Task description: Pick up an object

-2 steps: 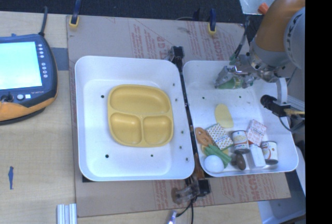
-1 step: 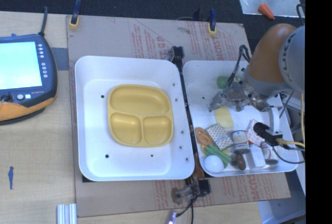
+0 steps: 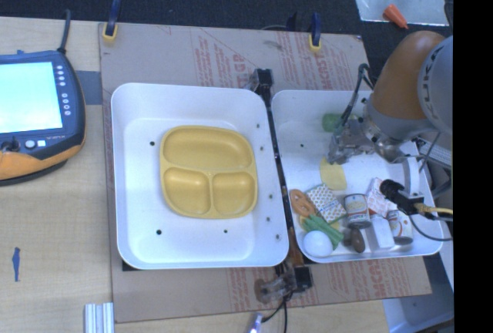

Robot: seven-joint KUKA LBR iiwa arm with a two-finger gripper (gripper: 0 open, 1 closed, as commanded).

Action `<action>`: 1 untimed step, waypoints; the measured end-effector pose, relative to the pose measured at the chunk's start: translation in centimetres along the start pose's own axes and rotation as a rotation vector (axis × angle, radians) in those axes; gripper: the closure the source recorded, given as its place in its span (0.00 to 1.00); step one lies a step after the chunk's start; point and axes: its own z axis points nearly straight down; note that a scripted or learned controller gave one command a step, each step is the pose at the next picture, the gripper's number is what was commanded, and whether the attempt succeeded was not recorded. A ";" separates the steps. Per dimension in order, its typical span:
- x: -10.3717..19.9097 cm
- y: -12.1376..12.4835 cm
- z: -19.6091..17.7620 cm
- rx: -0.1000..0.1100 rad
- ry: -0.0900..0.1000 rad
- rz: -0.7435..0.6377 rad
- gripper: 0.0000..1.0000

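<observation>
The arm (image 3: 412, 89) reaches in from the right, its grey and orange bulk hiding part of the right bin (image 3: 296, 112). The jaws (image 3: 343, 145) hang low over that bin's middle, just above a pale yellow block (image 3: 333, 174) — whether they are open or closed cannot be told, the tips being a dark blur. A small green object (image 3: 332, 122) sits just beside them, half covered. Along the bin's near edge lies a crowded heap: a white ball (image 3: 316, 243), a small can (image 3: 355, 206) and pieces too jumbled to name. The left bin (image 3: 139, 239) holds a yellow divided tray (image 3: 208, 170). A handheld screen (image 3: 35, 112) on the desk is cut off at the left.
</observation>
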 end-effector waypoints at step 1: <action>0.0 0.0 0.0 0.000 0.000 0.000 0.00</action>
